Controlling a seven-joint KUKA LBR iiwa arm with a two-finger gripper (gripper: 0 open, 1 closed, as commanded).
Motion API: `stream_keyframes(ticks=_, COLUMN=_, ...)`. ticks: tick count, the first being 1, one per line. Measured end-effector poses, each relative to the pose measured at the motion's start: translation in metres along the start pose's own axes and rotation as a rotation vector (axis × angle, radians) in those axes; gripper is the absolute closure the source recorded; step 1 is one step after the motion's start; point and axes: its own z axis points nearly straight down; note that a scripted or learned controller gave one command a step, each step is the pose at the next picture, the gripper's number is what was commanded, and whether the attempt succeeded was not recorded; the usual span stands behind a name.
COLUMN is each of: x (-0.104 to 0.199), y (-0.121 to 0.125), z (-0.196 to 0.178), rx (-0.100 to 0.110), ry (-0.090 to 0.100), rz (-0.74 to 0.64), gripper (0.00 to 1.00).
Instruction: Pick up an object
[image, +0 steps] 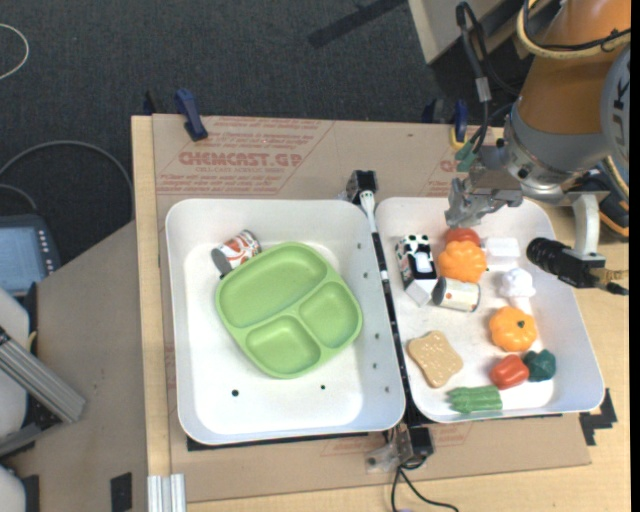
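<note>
White bins first: the left bin sits well away from my gripper, the right bin lies right under it. Next down in size, a green divided plate fills much of the far bin, with a small red-and-white can at its upper edge. From my feed the gripper hovers over the near bin's top edge — I can't tell how its tips are set. Just below it sits an orange pumpkin toy, a cow-patterned carton beside that, then a second orange pumpkin, bread slice, red pepper and green bean pod farther off.
</note>
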Motion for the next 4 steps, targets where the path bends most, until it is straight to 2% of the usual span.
stream_keyframes(ticks=1, x=0.064, y=-0.037, z=-0.063, rx=0.004, ry=0.002, rz=-0.002, gripper=1.0)
stream_keyframes(ticks=2, x=0.047, y=-0.094, z=-0.176, rx=-0.002, ry=0.001, rz=0.006, gripper=1.0)
stream_keyframes(ticks=3, x=-0.006, y=-0.105, z=-0.116, rx=0.02, ry=-0.003, rz=0.013, gripper=1.0)
stream_keyframes(ticks=4, x=-0.061, y=-0.078, z=0.12, rx=0.029, ry=-0.001, rz=0.011, gripper=1.0)
